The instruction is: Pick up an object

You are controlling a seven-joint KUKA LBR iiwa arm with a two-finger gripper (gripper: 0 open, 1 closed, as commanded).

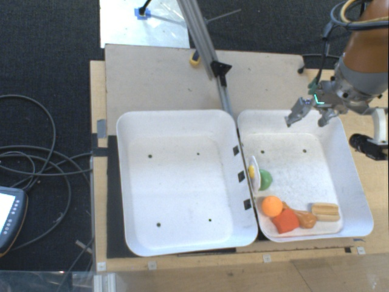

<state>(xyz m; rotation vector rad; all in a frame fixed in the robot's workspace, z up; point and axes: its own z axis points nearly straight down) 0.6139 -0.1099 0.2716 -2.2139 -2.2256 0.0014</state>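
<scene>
My gripper (311, 118) hangs over the far edge of the right bin (346, 157), its two fingers spread open with nothing between them. Well below it, at the bin's near end, lie the objects: an orange ball (271, 206), a red block (285, 221), a green ball (265, 179) against the left wall, a small yellow piece (251, 173) beside it, a tan bread-like roll (325, 211), and an orange-brown piece (306, 218) between block and roll.
The left bin (176, 181) sits beside the right one, sharing a raised divider (243, 175). A slanted grey pole (203, 35) crosses the back of the bench. Cables and a tablet (9, 215) lie off the bench at left.
</scene>
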